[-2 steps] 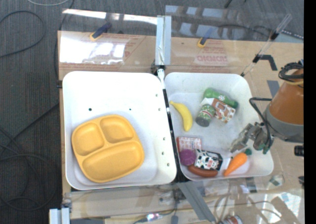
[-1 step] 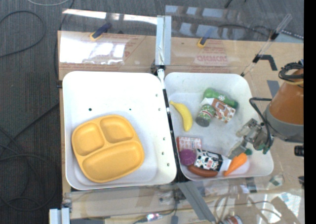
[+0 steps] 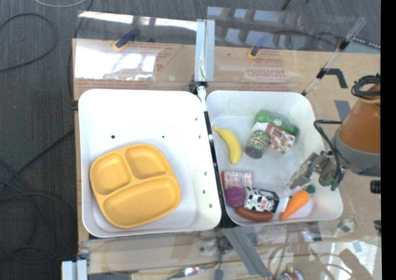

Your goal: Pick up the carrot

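The jaws (image 3: 307, 175) stand spread apart with nothing between them, hanging over the right bin (image 3: 307, 107) near its right wall, just above the carrot (image 3: 296, 203). The carrot lies in that bin's near right corner, leafy end up toward the fingertips, beside a sausage (image 3: 253, 214)
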